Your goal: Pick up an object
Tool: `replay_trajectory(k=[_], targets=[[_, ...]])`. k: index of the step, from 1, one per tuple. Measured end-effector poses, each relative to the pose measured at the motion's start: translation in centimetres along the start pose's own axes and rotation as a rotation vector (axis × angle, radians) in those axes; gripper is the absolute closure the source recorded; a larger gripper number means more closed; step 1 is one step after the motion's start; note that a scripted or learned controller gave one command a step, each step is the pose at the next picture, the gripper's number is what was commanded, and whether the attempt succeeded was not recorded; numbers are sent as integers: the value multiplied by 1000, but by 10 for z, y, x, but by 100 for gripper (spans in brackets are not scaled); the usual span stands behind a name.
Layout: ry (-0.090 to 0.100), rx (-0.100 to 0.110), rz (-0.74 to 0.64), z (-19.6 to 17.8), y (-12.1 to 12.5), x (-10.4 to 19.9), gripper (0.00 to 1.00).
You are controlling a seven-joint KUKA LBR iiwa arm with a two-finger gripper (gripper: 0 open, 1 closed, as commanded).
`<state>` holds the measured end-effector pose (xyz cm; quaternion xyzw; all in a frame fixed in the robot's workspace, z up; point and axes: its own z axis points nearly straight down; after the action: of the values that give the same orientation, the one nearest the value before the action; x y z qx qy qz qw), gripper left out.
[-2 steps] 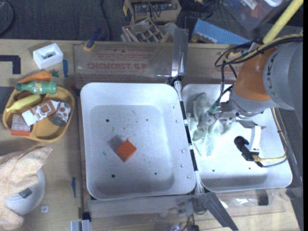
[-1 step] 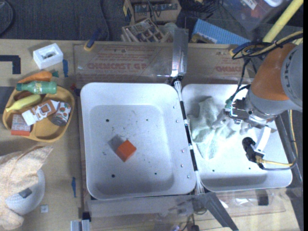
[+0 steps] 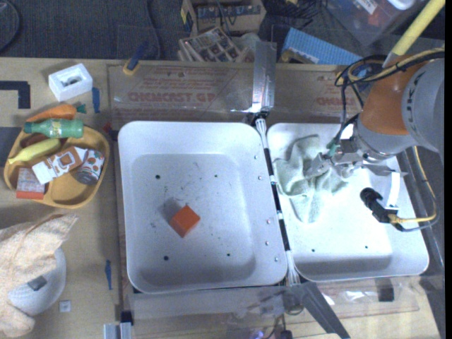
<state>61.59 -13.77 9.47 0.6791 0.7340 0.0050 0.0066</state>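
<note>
An orange block (image 3: 186,220) lies in the left bin (image 3: 141,147), a little left of its middle. A crumpled pale green cloth (image 3: 305,173) lies in the upper left part of the right bin (image 3: 353,249). My gripper (image 3: 337,162) reaches in from the right and sits low over the cloth's right edge, touching or nearly touching it. The wrist above it hides the fingertips, and the cloth bunches up around them.
A yellow bowl (image 3: 70,196) with toy food stands on the bench at far left, with a white box (image 3: 70,81) behind it. A beige cloth (image 3: 32,249) lies at lower left. A black cable (image 3: 378,207) hangs off the arm over the right bin.
</note>
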Motion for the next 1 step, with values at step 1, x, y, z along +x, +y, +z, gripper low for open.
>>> replay_trajectory(k=[1], targets=[[0, -8, -2, -13, 3, 1, 100]])
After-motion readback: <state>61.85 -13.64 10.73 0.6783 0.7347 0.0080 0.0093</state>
